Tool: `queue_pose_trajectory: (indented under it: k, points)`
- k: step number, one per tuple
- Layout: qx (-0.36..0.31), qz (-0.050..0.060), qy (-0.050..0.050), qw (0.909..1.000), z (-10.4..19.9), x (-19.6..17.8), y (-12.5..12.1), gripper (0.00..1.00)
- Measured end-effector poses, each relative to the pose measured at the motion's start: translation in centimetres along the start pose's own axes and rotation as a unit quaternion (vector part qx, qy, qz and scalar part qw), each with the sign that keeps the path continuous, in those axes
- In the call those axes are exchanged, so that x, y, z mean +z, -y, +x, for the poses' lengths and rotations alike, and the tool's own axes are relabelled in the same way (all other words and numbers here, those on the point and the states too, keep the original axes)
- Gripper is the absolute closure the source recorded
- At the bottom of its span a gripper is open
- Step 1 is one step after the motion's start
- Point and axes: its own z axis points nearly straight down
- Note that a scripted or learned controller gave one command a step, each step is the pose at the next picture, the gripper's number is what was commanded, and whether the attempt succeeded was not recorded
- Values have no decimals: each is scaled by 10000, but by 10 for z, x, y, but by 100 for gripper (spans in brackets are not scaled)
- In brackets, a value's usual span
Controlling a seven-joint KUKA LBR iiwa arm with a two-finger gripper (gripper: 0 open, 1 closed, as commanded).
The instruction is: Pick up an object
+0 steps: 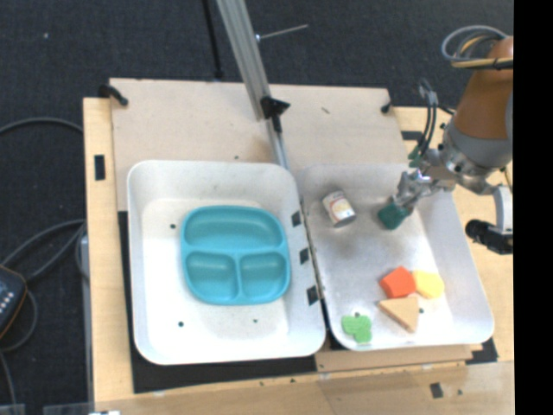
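While the arm reached in from the right, its gripper sat over the right bin, fingers clamped on a dark green block. The left bin held a teal divided plate. Near the front lay a tan wedge, an orange cube, a yellow block, a small can and a green toy.

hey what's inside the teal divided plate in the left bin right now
Nothing visible: the teal divided plate shows three bare compartments, lying flat in the left bin. Whatever is beneath the plate is covered, so it cannot be seen.
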Motion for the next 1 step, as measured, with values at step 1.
queue_pose_trajectory:
  k: [1]
  points:
    - [-25,-13,-10,10000,39,-12,18,100]
